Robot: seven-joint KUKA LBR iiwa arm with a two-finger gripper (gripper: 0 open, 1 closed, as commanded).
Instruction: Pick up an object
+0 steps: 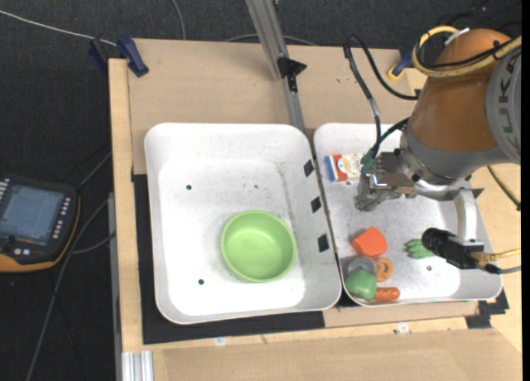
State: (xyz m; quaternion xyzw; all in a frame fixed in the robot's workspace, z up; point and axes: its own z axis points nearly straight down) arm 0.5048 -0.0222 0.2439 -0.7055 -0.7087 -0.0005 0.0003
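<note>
The arm [464,106] comes in from the right and hangs over the right bin [472,288]. Its gripper [370,195] points down near the far left part of that bin. I cannot tell if the jaws are spread or pressed together, and nothing shows between them.

The things to pick are all in the right bin. A small red, white and blue box [339,167] lies just left of the gripper, at the far end. An orange block [370,242] lies nearer, below the gripper. A green ball [360,284] sits in the near left corner, with an orange ring [384,269] and a little orange stick [387,293] just beside it. A small green toy [416,246] lies to the right. The left bin [166,156] holds a green bowl [257,245].

I think the arm is at the reaching step, with nothing picked yet. Next it needs to pick one thing, go straight down over it, and squeeze. The box looks the closest. The things in the corner are crowded, so a grab there could slip.
</note>
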